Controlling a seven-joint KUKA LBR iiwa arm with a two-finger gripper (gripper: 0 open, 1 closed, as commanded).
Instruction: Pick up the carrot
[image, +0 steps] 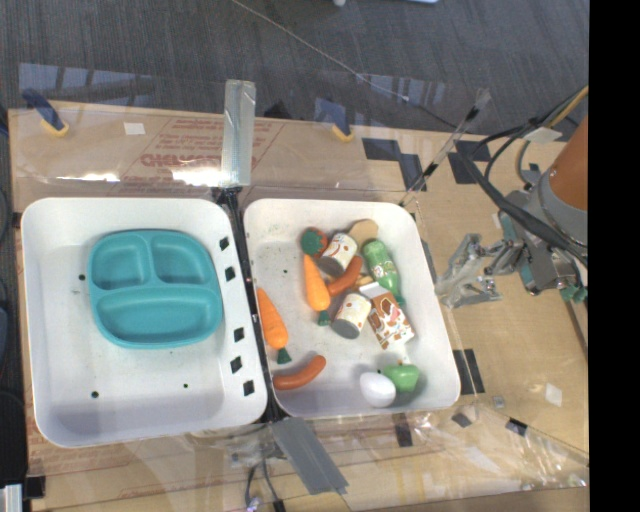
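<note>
Two shallow white bins side by side on the surface (520, 340), seen from above at a slant. Left bin (60, 400): teal divided tray (155, 288), three compartments, lying toward 12 o'clock of the bin's centre.

Right bin (290, 235): cluttered with toy food. Two carrots present. First carrot (271, 318) against the bin's 9 o'clock wall, orange, green stub pointing toward 6 o'clock. Second carrot (316, 283) near the bin's centre, upright along the 12–6 line, green stub at its 6 o'clock end, touching a small can (341, 250) at its 1 o'clock. Sausage (299, 372) at 6 o'clock of the first carrot, just apart from it. Green bottle (381, 264) at 3 o'clock of the small can. Second can (352, 313) and a printed carton (390, 322) side by side, touching, near the bin's 3 o'clock side. White egg (378, 389) and a green piece (404, 377) touching at the bin's 5 o'clock corner.

End effector (462, 278) outside the right bin, just beyond its 3 o'clock wall, hanging over bare surface, well apart from both carrots. Fingers (462, 254) pale and metallic, spread apart, nothing between them. Grey arm (545, 235) with dark cables entering from 3 o'clock; orange band (573, 165) at the frame's 2 o'clock.
</note>
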